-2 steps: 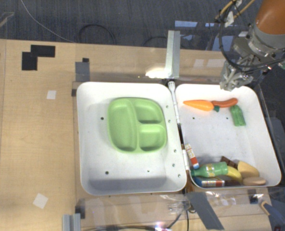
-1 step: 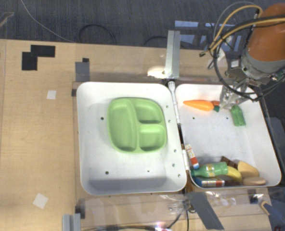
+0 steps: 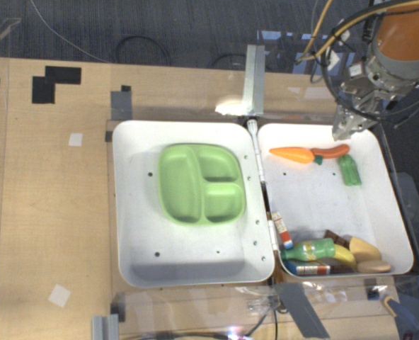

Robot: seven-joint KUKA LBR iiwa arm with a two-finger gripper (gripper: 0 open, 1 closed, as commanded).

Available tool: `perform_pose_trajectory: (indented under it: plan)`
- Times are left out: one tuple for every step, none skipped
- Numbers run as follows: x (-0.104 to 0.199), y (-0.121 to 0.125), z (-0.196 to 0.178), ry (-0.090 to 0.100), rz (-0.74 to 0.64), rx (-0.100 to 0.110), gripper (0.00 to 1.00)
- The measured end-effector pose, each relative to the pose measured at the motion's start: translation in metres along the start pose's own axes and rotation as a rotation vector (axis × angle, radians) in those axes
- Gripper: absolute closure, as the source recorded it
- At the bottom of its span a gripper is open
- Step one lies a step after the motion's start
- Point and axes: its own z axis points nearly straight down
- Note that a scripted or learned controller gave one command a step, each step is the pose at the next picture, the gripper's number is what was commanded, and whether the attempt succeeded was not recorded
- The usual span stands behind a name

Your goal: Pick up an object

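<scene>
In the right bin (image 3: 379, 211), an orange toy carrot (image 3: 292, 154) lies near the far wall, with a red chili-like piece (image 3: 331, 150) touching its right end and a small green piece (image 3: 349, 170) just below that. A heap of toys sits in the near corner: a green bottle (image 3: 314, 249), a yellow banana-shaped piece (image 3: 343, 254), a tan piece (image 3: 366, 247) and a red-capped tube (image 3: 281, 231). My gripper (image 3: 348, 126) hangs over the bin's far right edge, just above the red piece. Nothing shows between its fingers.
The left bin (image 3: 135, 253) holds a light green divided tray (image 3: 199, 183). A metal post (image 3: 254, 83) rises behind the wall between the bins. Yellow and black cables (image 3: 337, 27) loop off the arm at the top right. Wooden bench surface extends to the left.
</scene>
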Motion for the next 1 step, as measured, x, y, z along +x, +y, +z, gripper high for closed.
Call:
perform_pose_trajectory:
  plan:
    - [-0.0014, -0.0015, -0.0116, -0.005, 0.003, 0.006, 1.0]
